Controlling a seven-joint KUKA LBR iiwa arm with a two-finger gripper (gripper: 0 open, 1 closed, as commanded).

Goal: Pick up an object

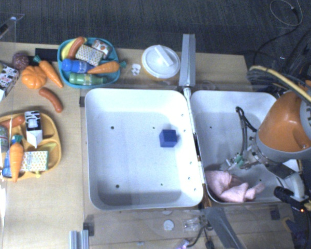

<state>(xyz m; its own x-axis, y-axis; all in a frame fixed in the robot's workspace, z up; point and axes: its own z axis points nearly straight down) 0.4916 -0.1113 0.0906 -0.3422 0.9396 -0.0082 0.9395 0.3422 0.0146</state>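
Light wooden desk on dark grey carpet. Two shallow white plastic bins side by side: left bin, right bin. Small blue cube near left bin's right edge. Soft pink cloth lump at right bin's near-left corner. End effector just above lump; finger state indeterminate.

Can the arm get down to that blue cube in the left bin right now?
Probably yes. The blue cube sits alone on the floor of the left bin, away from the walls, with nothing over it. The arm hangs over the right bin near the pink object, so it must cross the divider first.
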